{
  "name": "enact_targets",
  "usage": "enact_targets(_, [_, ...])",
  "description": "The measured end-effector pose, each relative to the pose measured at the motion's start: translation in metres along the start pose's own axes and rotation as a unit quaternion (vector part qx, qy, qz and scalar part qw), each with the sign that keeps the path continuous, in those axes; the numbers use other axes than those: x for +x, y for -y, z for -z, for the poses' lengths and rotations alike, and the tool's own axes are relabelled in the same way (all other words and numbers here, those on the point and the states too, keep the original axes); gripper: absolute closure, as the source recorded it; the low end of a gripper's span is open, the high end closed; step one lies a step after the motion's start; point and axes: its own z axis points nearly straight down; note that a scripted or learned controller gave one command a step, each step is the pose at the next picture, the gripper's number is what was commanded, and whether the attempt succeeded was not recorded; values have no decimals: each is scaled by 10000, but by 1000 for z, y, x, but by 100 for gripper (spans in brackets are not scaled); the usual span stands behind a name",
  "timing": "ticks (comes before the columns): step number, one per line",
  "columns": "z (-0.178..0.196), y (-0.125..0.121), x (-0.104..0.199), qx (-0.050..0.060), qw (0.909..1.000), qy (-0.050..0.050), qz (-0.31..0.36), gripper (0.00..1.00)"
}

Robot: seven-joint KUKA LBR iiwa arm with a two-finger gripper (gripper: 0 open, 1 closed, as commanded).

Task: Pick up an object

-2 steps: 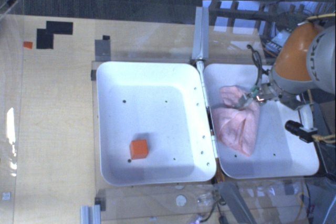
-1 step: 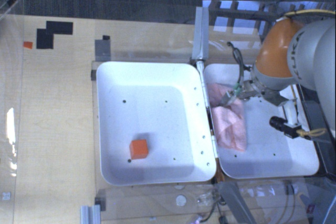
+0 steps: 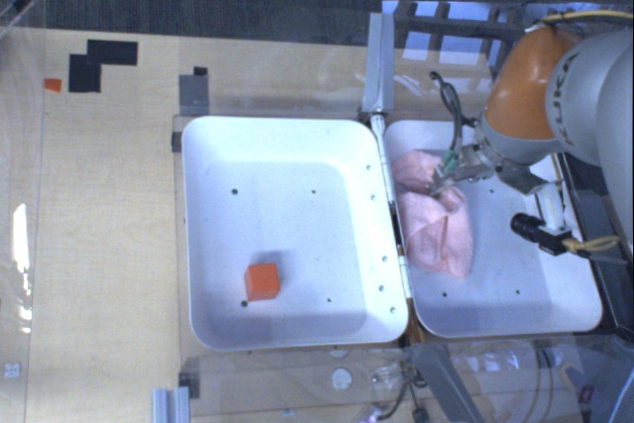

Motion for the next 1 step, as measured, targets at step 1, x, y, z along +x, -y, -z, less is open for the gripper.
enact_targets(1, [80,-39,6,88,9995,-17,-318,100])
